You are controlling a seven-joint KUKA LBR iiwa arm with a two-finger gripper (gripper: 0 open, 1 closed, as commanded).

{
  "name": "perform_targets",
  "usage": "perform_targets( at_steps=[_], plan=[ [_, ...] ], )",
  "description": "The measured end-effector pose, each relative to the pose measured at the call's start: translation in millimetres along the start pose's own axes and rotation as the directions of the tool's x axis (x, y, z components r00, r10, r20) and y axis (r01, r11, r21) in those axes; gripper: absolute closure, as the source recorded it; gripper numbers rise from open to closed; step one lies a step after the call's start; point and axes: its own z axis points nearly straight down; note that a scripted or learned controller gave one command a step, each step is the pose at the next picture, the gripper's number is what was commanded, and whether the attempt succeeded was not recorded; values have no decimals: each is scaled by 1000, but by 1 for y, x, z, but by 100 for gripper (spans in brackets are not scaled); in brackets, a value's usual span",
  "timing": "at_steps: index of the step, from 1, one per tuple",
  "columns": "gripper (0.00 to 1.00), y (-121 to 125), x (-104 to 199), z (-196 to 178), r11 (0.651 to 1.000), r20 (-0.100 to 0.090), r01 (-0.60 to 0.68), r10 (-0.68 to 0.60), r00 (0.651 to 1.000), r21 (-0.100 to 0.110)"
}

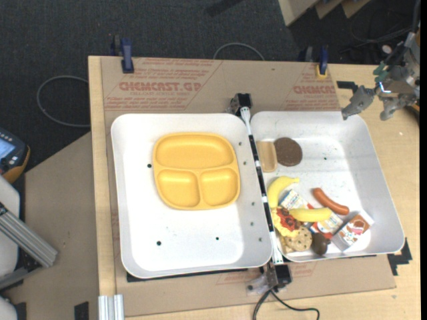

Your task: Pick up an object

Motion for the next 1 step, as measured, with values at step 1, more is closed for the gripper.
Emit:
perform_targets(
  at_steps=[1],
  plan=[
    [0,-27,131,98,1000,-8,12,-12,1000,12]
  ],
)
